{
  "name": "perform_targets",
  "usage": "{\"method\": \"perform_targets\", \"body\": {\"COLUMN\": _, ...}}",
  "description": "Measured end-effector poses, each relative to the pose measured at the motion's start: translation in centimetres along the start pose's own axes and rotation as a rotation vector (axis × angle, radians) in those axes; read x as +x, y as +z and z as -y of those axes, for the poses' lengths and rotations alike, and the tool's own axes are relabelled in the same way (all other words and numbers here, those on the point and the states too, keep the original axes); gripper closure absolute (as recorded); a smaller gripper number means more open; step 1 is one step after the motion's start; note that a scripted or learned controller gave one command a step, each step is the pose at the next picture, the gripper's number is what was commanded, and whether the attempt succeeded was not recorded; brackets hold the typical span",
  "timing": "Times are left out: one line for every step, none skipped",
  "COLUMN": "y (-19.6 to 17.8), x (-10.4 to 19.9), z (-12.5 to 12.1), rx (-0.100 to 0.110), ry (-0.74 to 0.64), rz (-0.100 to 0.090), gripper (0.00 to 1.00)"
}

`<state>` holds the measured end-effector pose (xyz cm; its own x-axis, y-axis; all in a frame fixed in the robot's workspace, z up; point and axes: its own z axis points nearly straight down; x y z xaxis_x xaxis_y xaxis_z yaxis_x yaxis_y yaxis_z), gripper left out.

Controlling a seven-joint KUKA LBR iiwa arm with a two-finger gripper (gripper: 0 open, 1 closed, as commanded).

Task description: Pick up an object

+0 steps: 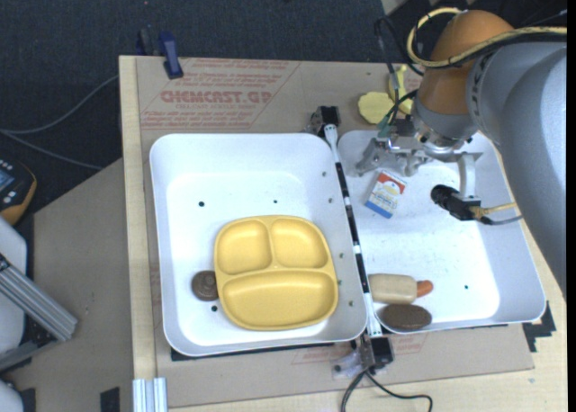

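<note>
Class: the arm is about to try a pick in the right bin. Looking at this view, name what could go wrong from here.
1. The small carton lies tilted just below the end effector, so a closing grasp may nudge it aside rather than catch it.
2. The hot dog toy and brown disc sit tight against the right bin near its wall, leaving little room for a grasp.

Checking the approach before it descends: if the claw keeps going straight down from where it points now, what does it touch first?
Probably the small red, white and blue carton, lying just below the claw in the right bin. Depth is hard to judge from this slanted view.
</note>
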<state>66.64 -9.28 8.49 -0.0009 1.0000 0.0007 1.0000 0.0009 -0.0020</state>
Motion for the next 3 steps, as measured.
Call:
{"method": "perform_targets", "body": {"y": 0.0, "x": -0.39, "z": 0.0, "rx": -0.001, "ry": 0.001, "rz": 0.0, "gripper": 0.0}}
{"method": "perform_targets", "body": {"y": 0.0, "x": -0.39, "z": 0.0, "rx": -0.001, "ry": 0.001, "rz": 0.0, "gripper": 0.0}}
{"method": "perform_targets", "body": {"y": -0.01, "x": -0.01, "z": -0.01, "rx": 0.0, "ry": 0.0, "rz": 0.0, "gripper": 0.0}}
